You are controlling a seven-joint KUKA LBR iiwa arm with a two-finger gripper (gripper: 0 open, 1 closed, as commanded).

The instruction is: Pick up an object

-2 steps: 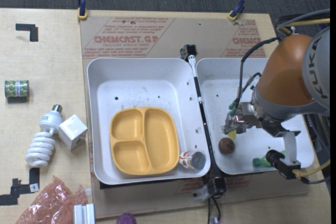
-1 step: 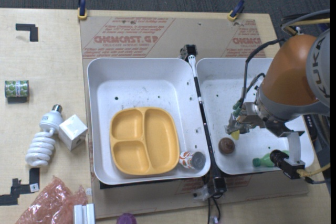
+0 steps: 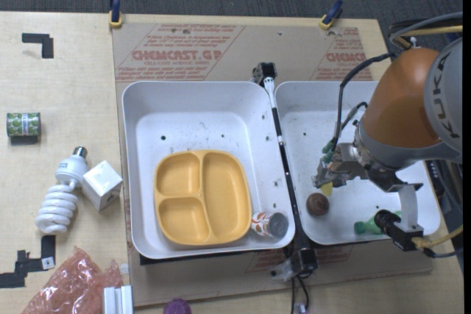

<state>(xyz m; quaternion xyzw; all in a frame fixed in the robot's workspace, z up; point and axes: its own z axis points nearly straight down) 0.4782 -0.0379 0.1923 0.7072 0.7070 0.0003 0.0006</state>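
**Arm parked over the right bin**

Light wooden bench [image 3: 59, 232] on dark carpet. Off to the left sit a spiral bulb [image 3: 62, 191], a small white box [image 3: 102, 184] and a green can [image 3: 23, 126]. Left bin [image 3: 140, 121] holds a yellow divided tray [image 3: 202, 197] with a small cup [image 3: 269, 224] beside it. In the right bin [image 3: 302, 114], a brown ball [image 3: 318, 204] lies just under the gripper [image 3: 327, 176], and a green thing [image 3: 366, 226] is nearby. Can't tell how the gripper is set.

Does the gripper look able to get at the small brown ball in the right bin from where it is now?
Probably yes. The gripper hangs just above-left of the brown ball in the right bin, and nothing lies on the ball; the green object sits apart.
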